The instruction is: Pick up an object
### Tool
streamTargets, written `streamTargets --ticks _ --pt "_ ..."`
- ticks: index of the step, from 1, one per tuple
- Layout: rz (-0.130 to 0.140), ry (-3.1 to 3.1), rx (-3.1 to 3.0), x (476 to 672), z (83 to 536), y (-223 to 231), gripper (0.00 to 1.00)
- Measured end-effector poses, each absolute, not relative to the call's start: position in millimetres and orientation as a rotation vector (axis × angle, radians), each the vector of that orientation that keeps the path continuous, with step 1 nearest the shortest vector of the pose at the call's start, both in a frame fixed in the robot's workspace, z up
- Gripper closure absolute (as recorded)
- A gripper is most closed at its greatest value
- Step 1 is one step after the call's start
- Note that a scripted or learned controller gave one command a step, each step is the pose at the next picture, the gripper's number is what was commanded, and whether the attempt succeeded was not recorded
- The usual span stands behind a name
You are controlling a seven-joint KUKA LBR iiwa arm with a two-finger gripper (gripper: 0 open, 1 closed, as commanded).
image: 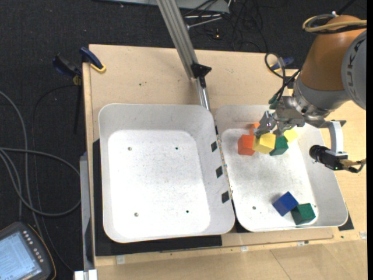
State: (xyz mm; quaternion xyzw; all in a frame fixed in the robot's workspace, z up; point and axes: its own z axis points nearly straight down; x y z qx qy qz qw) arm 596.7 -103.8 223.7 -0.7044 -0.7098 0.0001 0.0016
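Now claw (269, 125) over yellow block (266, 143), block tilted.

White bins (116, 121); orange (246, 144), yellow (266, 143), blue blocks (285, 203).

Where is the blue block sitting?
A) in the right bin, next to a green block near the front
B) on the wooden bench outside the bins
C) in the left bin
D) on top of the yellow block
A: the blue block lies in the right bin, close beside a green block near the front corner, well apart from the tool hovering by the yellow block.
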Motion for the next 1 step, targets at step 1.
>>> streamTargets --ticks 1 --pt "-0.002 -2.23 -2.209 586.3 231.5 -41.2 1.0"
